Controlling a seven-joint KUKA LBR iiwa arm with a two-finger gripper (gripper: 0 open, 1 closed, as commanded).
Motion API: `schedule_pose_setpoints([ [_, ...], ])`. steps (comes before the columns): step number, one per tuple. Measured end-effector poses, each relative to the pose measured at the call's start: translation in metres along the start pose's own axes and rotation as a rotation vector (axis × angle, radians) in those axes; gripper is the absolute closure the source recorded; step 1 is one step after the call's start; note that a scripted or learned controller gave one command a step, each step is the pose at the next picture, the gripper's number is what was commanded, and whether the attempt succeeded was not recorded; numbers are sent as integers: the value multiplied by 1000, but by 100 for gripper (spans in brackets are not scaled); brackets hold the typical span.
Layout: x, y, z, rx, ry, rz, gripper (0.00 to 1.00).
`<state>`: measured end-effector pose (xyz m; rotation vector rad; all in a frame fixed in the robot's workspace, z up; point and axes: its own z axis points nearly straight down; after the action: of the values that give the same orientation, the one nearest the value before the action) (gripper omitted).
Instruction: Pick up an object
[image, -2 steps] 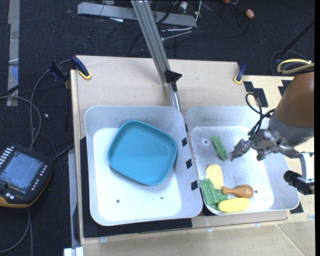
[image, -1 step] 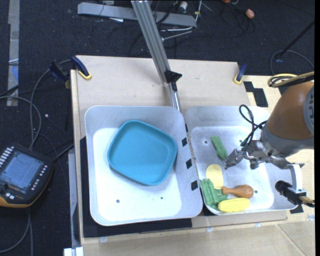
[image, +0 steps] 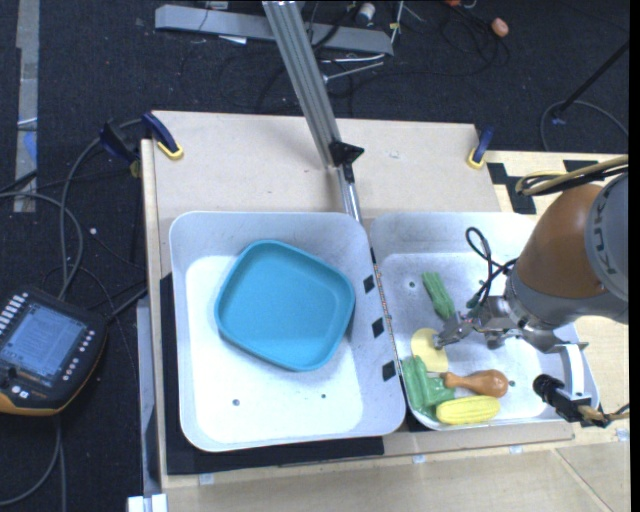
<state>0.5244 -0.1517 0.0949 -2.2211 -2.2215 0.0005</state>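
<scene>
The pincer (image: 455, 333) (whether open or closed I cannot tell) hovers just above the yellow piece (image: 428, 347).

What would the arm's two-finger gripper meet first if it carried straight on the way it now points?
Probably the pale yellow rounded toy just beyond the gripper, which points left and slightly down in the right white bin. Depth is unclear from above, so it may pass over it.
</scene>
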Motion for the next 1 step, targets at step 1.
schedule_pose_setpoints([
  [1, 0, 1, -11, -2, -1, 1, 100],
])
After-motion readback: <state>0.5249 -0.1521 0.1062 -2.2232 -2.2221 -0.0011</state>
